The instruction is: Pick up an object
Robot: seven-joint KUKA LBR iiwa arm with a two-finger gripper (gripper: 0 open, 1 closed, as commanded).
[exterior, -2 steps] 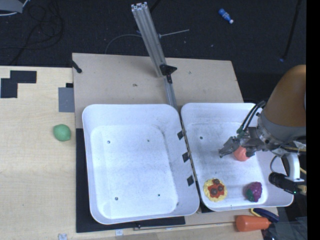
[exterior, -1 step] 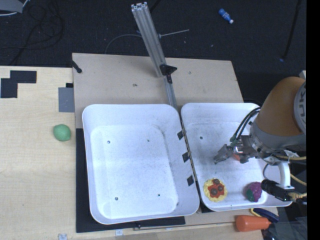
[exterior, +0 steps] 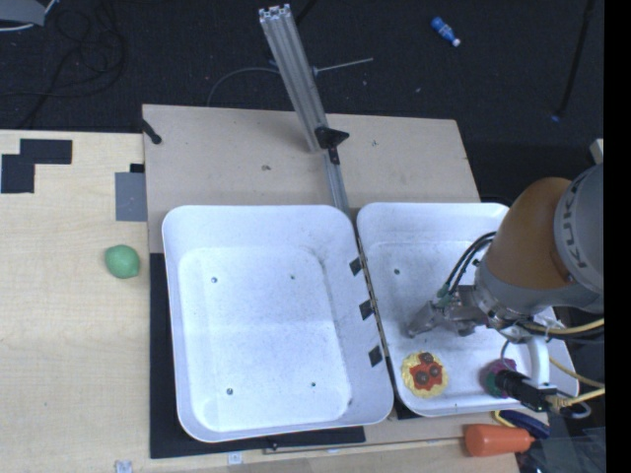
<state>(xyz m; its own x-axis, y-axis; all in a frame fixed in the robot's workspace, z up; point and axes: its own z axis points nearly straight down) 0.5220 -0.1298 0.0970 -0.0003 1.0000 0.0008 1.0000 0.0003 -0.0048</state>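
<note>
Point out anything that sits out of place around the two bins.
Two things lie outside the bins: a green ball on the wooden bench left of the left bin, and an orange object on the bench edge just below the right bin. The yellow piece with red spots lies inside the right bin.

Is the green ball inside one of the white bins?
No, the green ball lies on the wooden bench, left of the left bin.
</note>
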